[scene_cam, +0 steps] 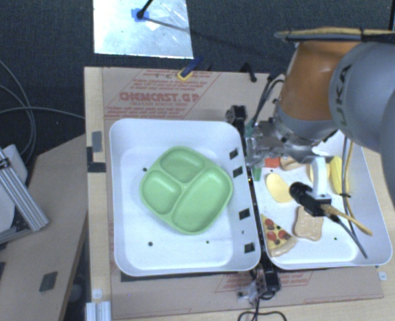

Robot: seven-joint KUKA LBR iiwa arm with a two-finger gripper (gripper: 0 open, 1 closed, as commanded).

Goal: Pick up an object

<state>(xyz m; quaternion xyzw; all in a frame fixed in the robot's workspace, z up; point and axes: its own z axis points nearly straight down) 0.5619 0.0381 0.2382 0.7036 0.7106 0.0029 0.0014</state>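
Camera view: left shallow white plastic bin (127, 179) holds one pale green three-compartment plastic plate (186, 189), lying flat near the bin's middle. Right shallow white plastic bin (375, 239), touching the left bin along a shared divider, holds small toy foods: a yellow oval slice (278, 187) near the divider; a tan toast-shaped piece (308, 225) just beside and below the slice; a pizza-slice wedge with red dots (276, 235) in the corner nearest the divider; a yellow banana-like piece (336, 173) beyond the slice; a small red-orange piece (272, 162) above the slice. Grey arm with orange band (345, 79) overhangs this bin; its gripper (268, 149) sits low by the red-orange piece, claw state cannot be told.
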